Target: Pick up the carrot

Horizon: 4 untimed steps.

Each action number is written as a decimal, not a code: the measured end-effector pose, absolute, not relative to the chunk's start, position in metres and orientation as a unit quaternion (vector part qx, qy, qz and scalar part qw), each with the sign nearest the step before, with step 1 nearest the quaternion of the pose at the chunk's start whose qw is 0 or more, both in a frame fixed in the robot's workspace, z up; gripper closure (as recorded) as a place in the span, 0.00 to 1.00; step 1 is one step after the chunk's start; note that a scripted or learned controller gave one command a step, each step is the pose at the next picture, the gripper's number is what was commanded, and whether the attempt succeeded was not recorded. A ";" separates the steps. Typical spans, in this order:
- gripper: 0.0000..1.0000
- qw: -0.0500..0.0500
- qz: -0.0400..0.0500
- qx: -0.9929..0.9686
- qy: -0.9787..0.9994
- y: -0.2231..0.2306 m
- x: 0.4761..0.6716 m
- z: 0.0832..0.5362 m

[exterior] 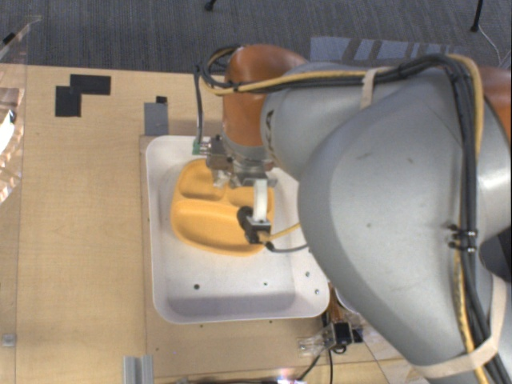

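My gripper (pixel 240 198) hangs low over a yellow divided plate (pixel 200 218) in the left white bin (pixel 216 298). A slightly deeper orange patch (pixel 242 194), possibly the carrot, shows right under the gripper on the plate's right side. It blends with the plate, and the wrist hides most of it. I cannot tell whether the gripper touches or holds it.
The big grey arm (pixel 400 206) with its orange band (pixel 256 66) covers the right bin and the right side of the view. Cables (pixel 204 86) loop beside the wrist. Bare bin floor lies in front of the plate. Black marks (pixel 80 93) sit on the bench at the far left.
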State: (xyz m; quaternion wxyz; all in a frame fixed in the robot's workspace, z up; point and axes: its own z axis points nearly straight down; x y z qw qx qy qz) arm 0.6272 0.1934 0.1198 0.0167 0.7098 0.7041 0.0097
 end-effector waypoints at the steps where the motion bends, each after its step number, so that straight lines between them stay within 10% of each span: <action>1: 1.00 -0.001 0.002 0.775 0.631 0.192 0.557 0.196; 2: 1.00 -0.001 0.002 0.789 0.615 0.206 0.487 0.254; 4: 1.00 -0.001 0.000 0.958 0.288 0.183 0.487 0.231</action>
